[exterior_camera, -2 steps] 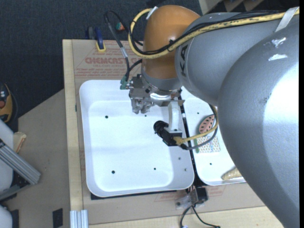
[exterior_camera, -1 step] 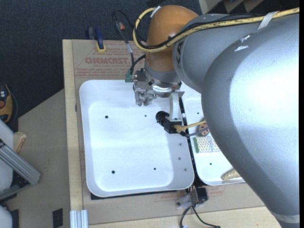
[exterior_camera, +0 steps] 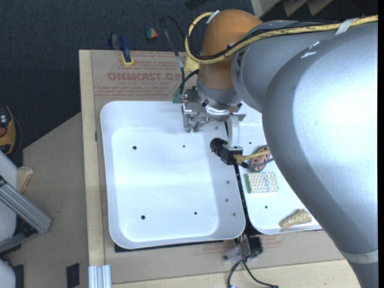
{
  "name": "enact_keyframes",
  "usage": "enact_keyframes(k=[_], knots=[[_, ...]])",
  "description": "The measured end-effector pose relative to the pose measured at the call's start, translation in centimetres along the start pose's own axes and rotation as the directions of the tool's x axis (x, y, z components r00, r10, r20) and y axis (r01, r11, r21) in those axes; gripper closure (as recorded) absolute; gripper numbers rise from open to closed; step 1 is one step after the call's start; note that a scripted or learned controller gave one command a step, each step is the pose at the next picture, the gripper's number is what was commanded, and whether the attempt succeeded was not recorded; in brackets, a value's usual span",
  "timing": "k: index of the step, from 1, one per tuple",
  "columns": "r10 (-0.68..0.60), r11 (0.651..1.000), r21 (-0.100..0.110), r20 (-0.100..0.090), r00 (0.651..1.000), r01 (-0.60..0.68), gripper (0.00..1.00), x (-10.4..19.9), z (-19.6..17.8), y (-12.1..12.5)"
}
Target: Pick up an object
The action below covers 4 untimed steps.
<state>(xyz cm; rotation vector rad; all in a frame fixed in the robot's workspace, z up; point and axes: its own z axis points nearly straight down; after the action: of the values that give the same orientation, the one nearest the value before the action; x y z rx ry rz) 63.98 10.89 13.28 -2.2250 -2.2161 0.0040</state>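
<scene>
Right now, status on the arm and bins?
Gripper low over the left bin's far edge, nothing seen held. Green-patterned card and tan lump in the right bin. Arm covers most of that bin.

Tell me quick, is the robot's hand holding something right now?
Hand: over the far edge of the left bin; nothing can be seen in it, and open or closed cannot be told from this view.
</scene>
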Motion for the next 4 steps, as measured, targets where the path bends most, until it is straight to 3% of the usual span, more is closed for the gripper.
enact_keyframes(k=[1,2,3,4], knots=[[0.004,1.0,-0.01,0.004,1.0,-0.004,1.0,-9.5,-5.6,0.1],[-0.014,1.0,-0.008,-0.005,1.0,0.014,1.0,1.5,-5.0,2.7],[-0.014,1.0,-0.007,-0.005,1.0,0.014,1.0,12.3,-4.7,2.5],[-0.001,1.0,0.001,0.0,1.0,0.001,1.0,6.0,-2.2,2.6]])
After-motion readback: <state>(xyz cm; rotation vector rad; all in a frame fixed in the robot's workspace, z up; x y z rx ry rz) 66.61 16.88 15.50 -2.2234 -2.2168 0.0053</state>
